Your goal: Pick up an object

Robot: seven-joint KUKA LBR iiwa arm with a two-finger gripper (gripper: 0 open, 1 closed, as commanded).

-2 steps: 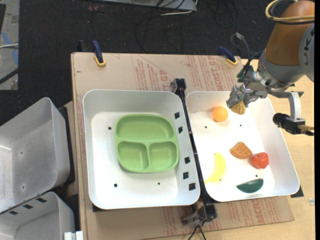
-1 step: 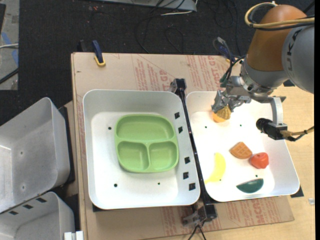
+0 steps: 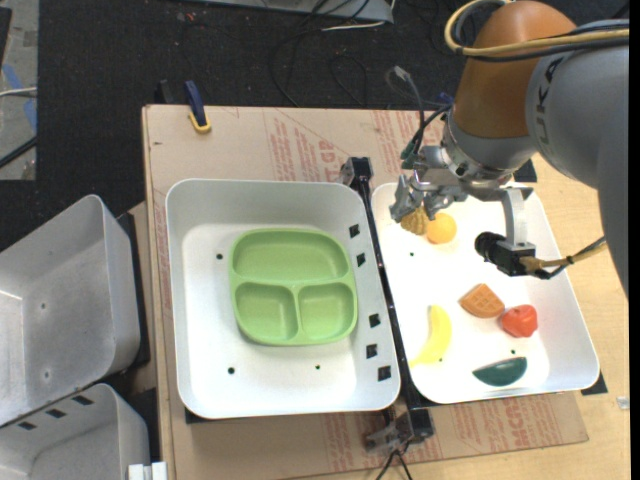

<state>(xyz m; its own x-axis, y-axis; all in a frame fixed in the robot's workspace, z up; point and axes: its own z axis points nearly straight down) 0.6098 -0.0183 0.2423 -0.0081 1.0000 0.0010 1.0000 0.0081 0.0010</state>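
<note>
Dark green object sits lowest in the right bin, near its front edge, with a yellow banana to its left lying roughly lengthwise and a red piece just above it. Orange wedge-shaped item lies just left of the red piece, close but whether touching is unclear. Further back, a small orange-yellow ball rests near the bin's left rear corner, and a tan-yellow bit shows right beside it under the fingertips. Gripper hangs over that corner, tips pointing down at the tan bit and the ball; cannot tell how it stands or whether it has anything. Grey arm with orange band comes in from the upper right, a black cable fitting hanging over the bin's middle. Left bin holds a light green divided tray, three compartments, roughly centred. Both bins sit side by side on a brown board, a black-and-yellow clamp at its rear left edge. Two more white tubs stand off the board at far left.
</note>
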